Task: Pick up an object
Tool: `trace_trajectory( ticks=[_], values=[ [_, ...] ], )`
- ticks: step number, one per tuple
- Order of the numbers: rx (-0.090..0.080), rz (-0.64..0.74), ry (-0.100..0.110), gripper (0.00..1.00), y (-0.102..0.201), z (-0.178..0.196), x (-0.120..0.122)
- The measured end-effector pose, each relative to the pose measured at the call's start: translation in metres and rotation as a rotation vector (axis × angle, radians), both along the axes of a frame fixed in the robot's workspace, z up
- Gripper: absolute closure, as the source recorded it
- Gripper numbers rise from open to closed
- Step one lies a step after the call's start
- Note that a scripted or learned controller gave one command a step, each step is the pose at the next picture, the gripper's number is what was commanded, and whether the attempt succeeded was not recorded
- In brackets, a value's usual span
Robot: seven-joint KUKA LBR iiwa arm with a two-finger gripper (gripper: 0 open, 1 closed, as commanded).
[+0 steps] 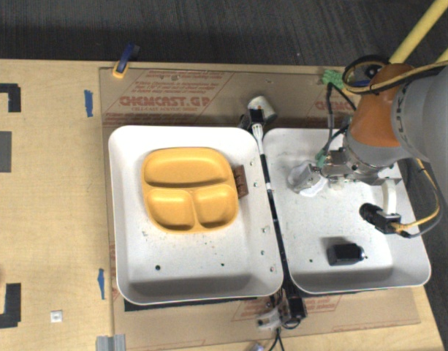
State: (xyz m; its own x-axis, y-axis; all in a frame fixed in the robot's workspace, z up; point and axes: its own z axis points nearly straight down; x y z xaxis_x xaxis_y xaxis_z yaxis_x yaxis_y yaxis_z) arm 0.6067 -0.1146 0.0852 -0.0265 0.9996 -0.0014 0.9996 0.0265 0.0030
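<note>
Tray [188,189] (yellow) fills left bin [128,269] — right bin [406,265] holds black block [345,253]; claw [305,178] state unclear.

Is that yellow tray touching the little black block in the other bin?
Apart. The camera view shows the yellow tray in the left bin and the black block in the right bin, with both bins' rims between them.

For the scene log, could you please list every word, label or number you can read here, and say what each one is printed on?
"CHEMCAST GP": large red print, upside down, on the brown sheet behind the left bin.
Smaller red lines above it on the same sheet: too blurred to read.
Faint red print behind the right bin: unreadable.
</note>
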Motion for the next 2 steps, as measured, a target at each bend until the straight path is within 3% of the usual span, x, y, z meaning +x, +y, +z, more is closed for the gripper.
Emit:
trace_trajectory(
  ticks=[1, 2],
  values=[
    [0.002, 0.03, 0.004, 0.0, 0.0212, 0.0, -0.0096],
    [0.002, 0.03, 0.004, 0.0, 0.0212, 0.0, -0.0096]
  ],
)
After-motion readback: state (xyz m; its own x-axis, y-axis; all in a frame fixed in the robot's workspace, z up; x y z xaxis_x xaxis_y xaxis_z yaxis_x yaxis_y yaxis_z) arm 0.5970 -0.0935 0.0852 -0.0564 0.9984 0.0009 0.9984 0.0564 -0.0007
